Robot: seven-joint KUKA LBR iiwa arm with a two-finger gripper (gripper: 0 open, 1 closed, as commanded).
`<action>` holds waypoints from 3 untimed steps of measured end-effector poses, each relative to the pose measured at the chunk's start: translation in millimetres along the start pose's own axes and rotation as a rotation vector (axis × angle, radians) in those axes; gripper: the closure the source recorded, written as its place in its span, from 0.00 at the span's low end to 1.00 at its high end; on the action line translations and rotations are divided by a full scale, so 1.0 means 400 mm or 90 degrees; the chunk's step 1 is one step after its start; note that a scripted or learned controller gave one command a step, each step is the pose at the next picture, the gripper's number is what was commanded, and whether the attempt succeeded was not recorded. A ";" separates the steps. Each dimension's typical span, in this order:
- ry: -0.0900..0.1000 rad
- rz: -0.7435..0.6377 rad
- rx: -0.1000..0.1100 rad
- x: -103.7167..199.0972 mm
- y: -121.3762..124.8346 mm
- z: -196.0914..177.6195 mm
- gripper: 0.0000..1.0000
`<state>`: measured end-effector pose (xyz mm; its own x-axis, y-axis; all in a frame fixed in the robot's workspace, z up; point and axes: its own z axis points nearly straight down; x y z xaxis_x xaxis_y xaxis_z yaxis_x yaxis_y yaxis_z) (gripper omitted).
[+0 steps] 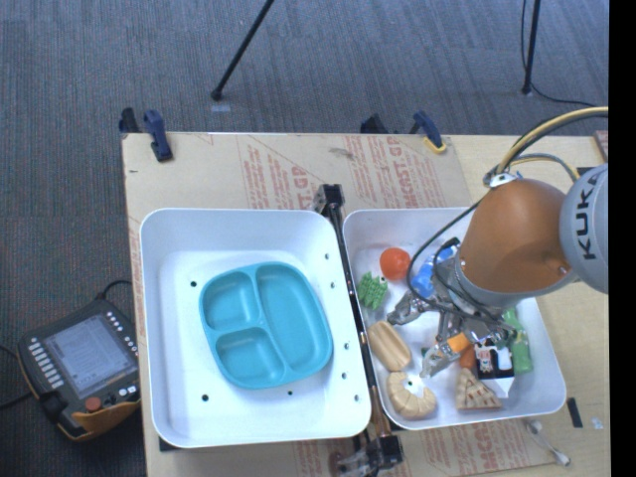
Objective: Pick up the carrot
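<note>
My arm (527, 241) reaches in from the right and covers much of the right bin (552, 391), hiding whatever lies beneath its orange band. My tool (444, 344) hangs low over the middle of that bin; its metal fingers (409, 309) stand spread apart, and nothing is clearly clamped between them. The carrot (456, 344), a small orange piece, shows just beside the fingertips, partly masked by the tool, so I cannot tell whether they touch it. Around the tool lie an orange ball (396, 262), a green toy (373, 290), a bread roll (389, 346), a round pastry (411, 396) and a wedge-shaped slice (478, 391). A blue object (423, 276) and a green object (518, 346) are half hidden by my arm and hard to identify. The left bin (169, 266) holds a blue divided plate (265, 323). The table (258, 167) is cut off at the lower edge. A handheld controller (79, 366) sits on the floor at left.
</note>
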<state>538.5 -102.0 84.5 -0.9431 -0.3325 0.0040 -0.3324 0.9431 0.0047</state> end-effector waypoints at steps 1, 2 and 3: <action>0.000 0.016 0.000 0.109 -0.080 -0.001 0.00; 0.002 0.022 -0.003 0.107 -0.078 -0.017 1.00; -0.001 0.200 0.000 -0.029 -0.124 -0.082 1.00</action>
<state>566.0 -145.1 117.0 -0.9997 -0.0246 0.0038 -0.0246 0.9997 0.0031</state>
